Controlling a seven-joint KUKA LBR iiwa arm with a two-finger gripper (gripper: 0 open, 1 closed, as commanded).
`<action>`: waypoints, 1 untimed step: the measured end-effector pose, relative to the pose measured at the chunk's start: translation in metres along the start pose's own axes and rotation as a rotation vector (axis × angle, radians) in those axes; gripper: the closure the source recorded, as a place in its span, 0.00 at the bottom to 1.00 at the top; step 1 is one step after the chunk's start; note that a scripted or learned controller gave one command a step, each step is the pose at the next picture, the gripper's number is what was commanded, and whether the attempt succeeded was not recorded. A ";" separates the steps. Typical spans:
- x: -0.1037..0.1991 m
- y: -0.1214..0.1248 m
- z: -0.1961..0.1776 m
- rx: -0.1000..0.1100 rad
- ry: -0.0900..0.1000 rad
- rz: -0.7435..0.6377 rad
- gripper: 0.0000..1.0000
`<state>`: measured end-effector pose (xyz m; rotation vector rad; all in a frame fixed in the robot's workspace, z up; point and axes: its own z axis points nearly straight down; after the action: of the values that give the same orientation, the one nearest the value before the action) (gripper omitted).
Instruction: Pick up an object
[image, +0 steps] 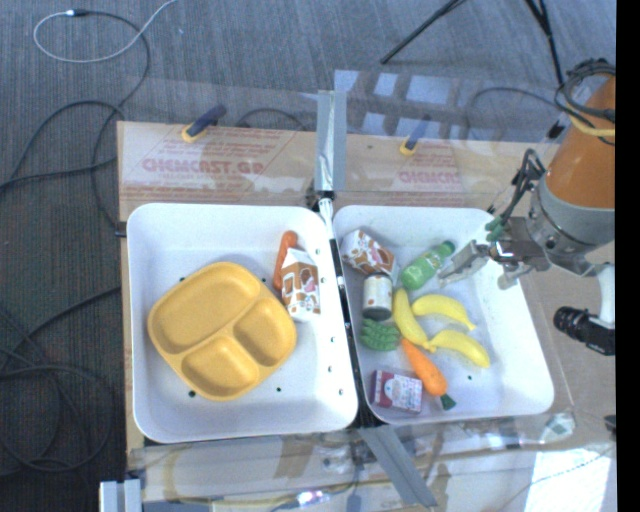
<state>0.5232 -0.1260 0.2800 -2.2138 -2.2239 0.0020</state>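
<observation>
My gripper (468, 262) hangs over the upper right of the right bin (520, 390), fingers spread open, nothing between them. Just left of it lies a green bottle (428, 264). Below it sit three yellow bananas (443, 310), with a carrot (426, 370) and a red packet (397, 391) nearer the front. A brown-and-white pouch (367, 252), a small can (377, 296) and a green pepper (378, 335) lie along the bin's left side.
The left bin (170, 225) holds a yellow divided tray (221, 328), a small milk carton (300, 283) and an orange carrot-like piece (285, 256) by its right wall. The arm's orange band (585, 165) rises at the right edge.
</observation>
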 end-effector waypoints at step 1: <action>0.021 -0.039 -0.052 -0.002 -0.001 -0.153 0.00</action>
<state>0.4844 -0.1055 0.3318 -2.0393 -2.3878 0.0001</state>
